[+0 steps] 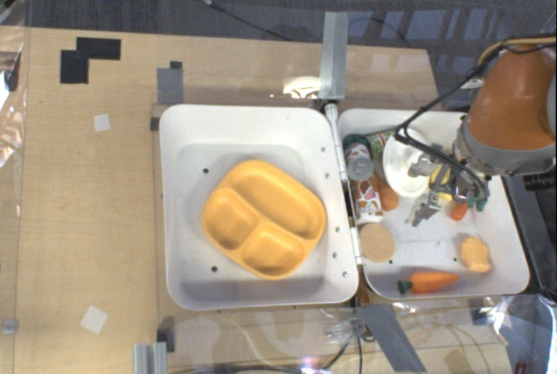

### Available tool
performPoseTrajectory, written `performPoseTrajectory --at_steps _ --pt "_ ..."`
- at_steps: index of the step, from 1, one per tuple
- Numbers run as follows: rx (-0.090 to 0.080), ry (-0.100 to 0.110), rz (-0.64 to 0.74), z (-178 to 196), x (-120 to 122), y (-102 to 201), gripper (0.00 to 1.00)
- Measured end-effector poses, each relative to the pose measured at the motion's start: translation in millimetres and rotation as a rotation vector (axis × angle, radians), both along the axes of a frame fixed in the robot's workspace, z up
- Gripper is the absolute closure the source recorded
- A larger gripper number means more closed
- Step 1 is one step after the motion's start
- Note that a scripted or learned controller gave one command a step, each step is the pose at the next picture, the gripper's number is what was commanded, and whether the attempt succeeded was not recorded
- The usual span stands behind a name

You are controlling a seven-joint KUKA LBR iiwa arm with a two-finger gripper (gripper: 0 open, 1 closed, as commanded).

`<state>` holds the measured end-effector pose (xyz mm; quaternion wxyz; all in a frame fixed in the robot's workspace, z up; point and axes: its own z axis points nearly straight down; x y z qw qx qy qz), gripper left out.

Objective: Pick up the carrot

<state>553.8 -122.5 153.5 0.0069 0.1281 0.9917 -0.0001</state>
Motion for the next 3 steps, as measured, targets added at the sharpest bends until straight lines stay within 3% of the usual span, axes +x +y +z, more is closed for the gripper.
performPoseTrajectory --at_steps 1,2,3 --pt "-0.003 -0.006 0.029 -63.5 -59.5 -46.4 0.00" --pt "-0.005 -0.013 0.036 -50.7 -56.2 -45.2 1.00" --pt "0.000 0.007 0.174 -56.9 -64.5 -6.5 1.00"
